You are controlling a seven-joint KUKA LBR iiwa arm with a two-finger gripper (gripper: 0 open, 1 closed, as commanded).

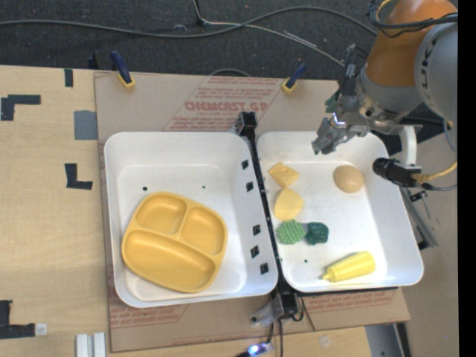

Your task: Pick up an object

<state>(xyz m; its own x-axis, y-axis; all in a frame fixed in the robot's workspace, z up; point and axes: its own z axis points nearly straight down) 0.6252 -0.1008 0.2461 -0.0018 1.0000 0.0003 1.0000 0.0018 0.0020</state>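
Above the far edge of the right-hand shallow white bin [394, 270], the grey two-finger gripper [327, 141] hangs over bare bin floor with nothing visible between its fingers; how far apart they stand you cannot tell at this angle.

Your candidates all lie in that bin. Nearest is the round tan ball-shaped piece [347, 178], just right of and below the gripper; judged light and rigid, but its curved, smooth surface may roll or squirt out, so close across its widest middle. The two pale yellow wedge-like pieces [285, 190] sit near the divider, close to the wall, leaving poor finger clearance. A green textured lump [291, 232] touches a darker green piece [317, 233]; expect to disturb both. The yellow corn-shaped plastic cob [349, 267] lies alone at the near edge: grip across its short axis.

The yellow compartment plate [175, 240] in the left bin [119, 155] looks too broad and flat to take.
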